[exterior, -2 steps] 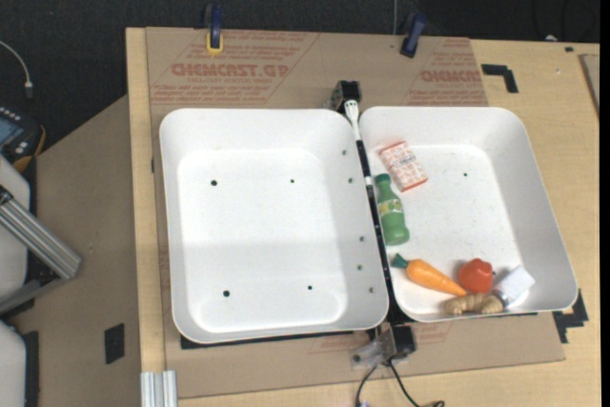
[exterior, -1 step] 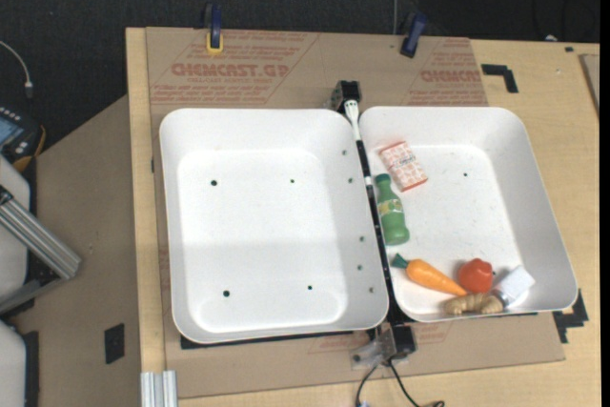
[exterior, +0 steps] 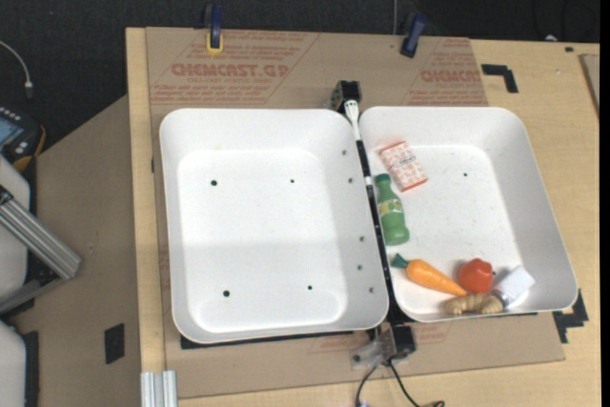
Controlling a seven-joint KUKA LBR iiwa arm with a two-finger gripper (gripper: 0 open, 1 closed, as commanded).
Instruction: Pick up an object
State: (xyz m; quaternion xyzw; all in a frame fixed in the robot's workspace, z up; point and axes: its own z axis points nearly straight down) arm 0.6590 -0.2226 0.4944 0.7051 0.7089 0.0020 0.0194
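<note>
Tool: state we cannot tell; we log green bottle (exterior: 390,211), carrot (exterior: 431,276), red fruit (exterior: 477,274), knobbly root (exterior: 474,304) and packet (exterior: 402,165) lying in right bin (exterior: 536,169) on table (exterior: 286,67), the whole pick judged outstanding.

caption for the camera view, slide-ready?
Right bin holds bottle, carrot, tomato, packet; left bin beside it.

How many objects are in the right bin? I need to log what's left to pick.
6, all in the right bin: red-white packet, green bottle, carrot, tomato, ginger root, small white item. Nothing looks hidden.
</note>
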